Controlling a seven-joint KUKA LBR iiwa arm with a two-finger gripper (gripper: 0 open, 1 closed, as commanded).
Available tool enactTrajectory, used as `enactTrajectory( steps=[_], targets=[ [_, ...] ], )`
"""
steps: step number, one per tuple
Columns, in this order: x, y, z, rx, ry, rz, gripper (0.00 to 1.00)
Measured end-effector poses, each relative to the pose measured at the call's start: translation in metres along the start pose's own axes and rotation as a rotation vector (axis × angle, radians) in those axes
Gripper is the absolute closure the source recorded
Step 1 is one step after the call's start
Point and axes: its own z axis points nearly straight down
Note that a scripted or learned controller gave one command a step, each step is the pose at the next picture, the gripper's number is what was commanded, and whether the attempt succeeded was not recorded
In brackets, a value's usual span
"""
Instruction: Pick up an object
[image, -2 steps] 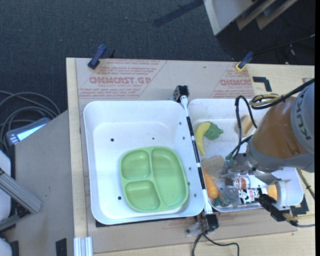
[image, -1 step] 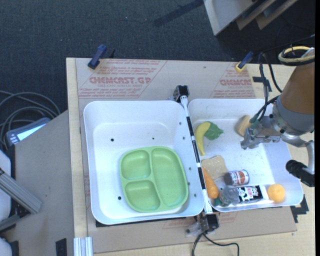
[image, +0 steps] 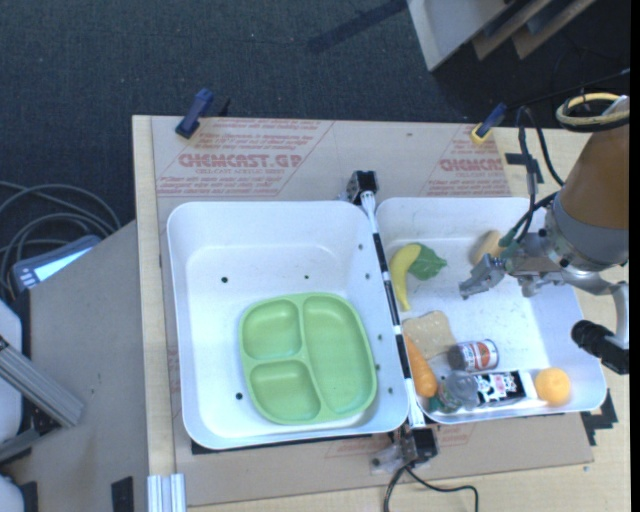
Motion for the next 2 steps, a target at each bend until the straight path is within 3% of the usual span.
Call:
enactTrajectory(
  steps=[1,2],
  targets=[
    [0.012,-0.030,0.114,0.002,0.001,0.001,0.00],
    [-0.014,-0.041,0.136,0.003,0.001,0.002,0.00]
  ],
)
